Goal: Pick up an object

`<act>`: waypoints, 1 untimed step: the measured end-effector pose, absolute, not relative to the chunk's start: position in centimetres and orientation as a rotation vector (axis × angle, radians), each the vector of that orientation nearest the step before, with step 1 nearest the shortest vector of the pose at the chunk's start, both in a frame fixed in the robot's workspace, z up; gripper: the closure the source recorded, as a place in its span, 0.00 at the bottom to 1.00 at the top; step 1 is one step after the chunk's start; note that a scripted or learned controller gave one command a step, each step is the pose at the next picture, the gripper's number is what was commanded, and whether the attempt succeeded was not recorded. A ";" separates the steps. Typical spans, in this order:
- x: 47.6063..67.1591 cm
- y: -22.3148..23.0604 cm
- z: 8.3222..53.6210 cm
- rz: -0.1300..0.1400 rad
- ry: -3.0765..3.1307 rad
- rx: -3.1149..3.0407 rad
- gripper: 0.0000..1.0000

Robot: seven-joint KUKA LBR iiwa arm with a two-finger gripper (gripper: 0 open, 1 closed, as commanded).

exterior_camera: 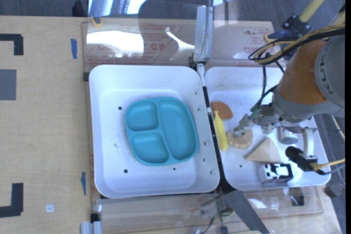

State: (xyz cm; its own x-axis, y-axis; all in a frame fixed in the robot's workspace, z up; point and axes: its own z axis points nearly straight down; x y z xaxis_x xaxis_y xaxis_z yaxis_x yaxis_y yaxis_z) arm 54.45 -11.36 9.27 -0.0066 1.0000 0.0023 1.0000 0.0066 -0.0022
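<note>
Starting at the tool (243, 127): down low in the right bin (236, 78), roughly mid-bin, coming off the grey arm (307, 96) with the orange band that reaches in from the right. Can't tell whether open or closed, too much metal clutter and blur at the tip. Nothing visibly clamped in it either.

Right under and just near of the tool: a round tan piece (239, 140), touching or almost touching the tip, hard to say which. Just left of that, a yellow banana-shaped thing (220, 130) lying along the bin's left wall. A bit farther back, an orange-brown lump (221, 109) at the banana's far end. To the right of the round piece, a tan wedge (265, 149), lying flat. Nearer still, by the near right corner, a small black-and-white item (277, 171); no idea what exactly.

So plenty of pickable stuff, all sitting in the right bin, none lifted.

Moving out to the left bin (104, 118): a teal divided plate (162, 130) with three compartments, sitting flat in the middle, slightly rotated.

Beyond both bins on the far side, clear plastic panels (142, 35) standing upright. Off to the left, tan counter (38, 118) with black markings and a couple of blue tape strips (74, 47).
</note>
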 end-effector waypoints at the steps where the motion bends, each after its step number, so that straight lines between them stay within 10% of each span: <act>1: 49.6 -14.8 8.8 -0.008 -2.226 -2.222 0.00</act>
